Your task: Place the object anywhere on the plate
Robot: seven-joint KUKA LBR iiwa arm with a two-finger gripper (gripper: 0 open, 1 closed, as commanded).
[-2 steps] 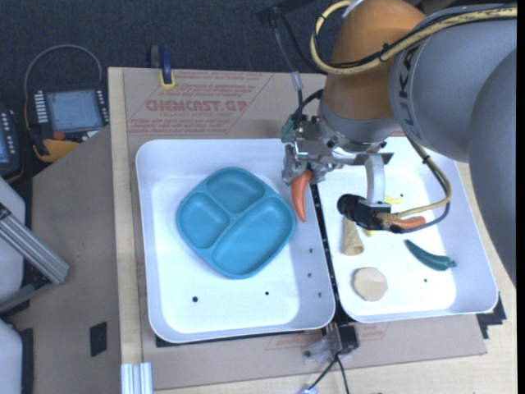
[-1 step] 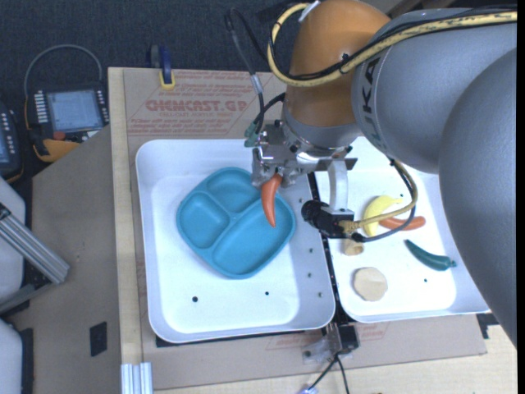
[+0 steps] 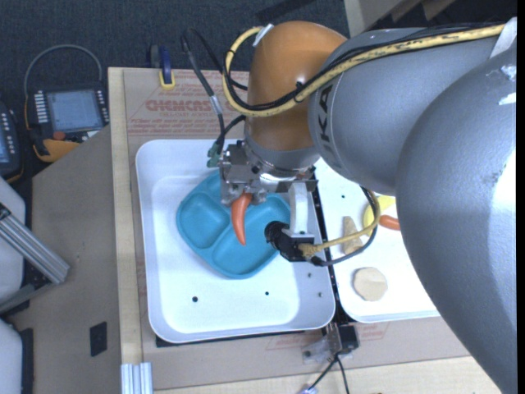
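A blue divided plate [image 3: 215, 235] lies in the left white bin [image 3: 164, 294]. An orange carrot-shaped object [image 3: 239, 217] hangs point down over the plate's middle, its upper end between the fingers of my gripper [image 3: 240, 194]. The gripper is shut on that upper end. The carrot's tip is close to the plate's surface; I cannot tell if it touches. The arm's orange band and grey body cover the bin's back right part.
The right bin [image 3: 385, 306] holds a round tan piece [image 3: 370, 284], a pale stick-like piece [image 3: 352, 235] and an orange piece [image 3: 388, 222] partly under the arm. A black fitting with a yellow cable [image 3: 283, 243] hangs by the plate's right edge.
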